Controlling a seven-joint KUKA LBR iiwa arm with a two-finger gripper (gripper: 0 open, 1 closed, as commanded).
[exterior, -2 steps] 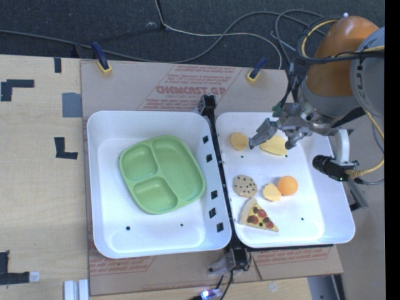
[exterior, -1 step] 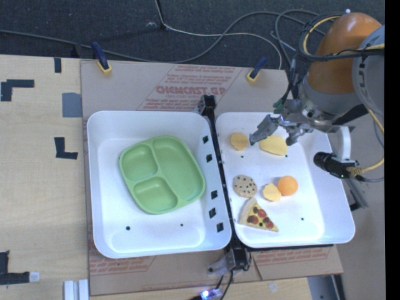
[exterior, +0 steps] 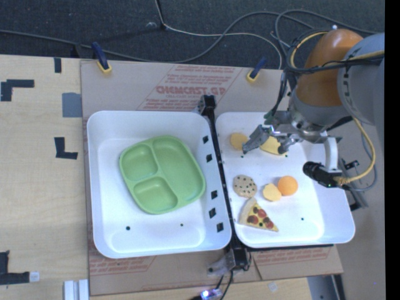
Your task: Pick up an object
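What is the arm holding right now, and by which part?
It cannot be told. The gripper is spread over a yellow food piece in the right bin, but no hold is visible.

Two shallow white plastic bins: left bin (exterior: 100,167), right bin (exterior: 325,220). In the left bin, a pale green three-compartment tray (exterior: 161,174). In the right bin: a tan round cookie with dark chips (exterior: 244,185); a yellow-crusted pizza wedge with red topping and dark spots (exterior: 257,217); an orange ball-shaped piece (exterior: 287,185); a yellow-orange rounded piece (exterior: 272,193) just left of it; a yellow piece (exterior: 238,140) at far left; another yellow piece (exterior: 272,146) under the grey metal gripper (exterior: 269,141). Brown cardboard sheet with red print (exterior: 181,86) beneath, on a light wooden bench with black marks (exterior: 37,167).
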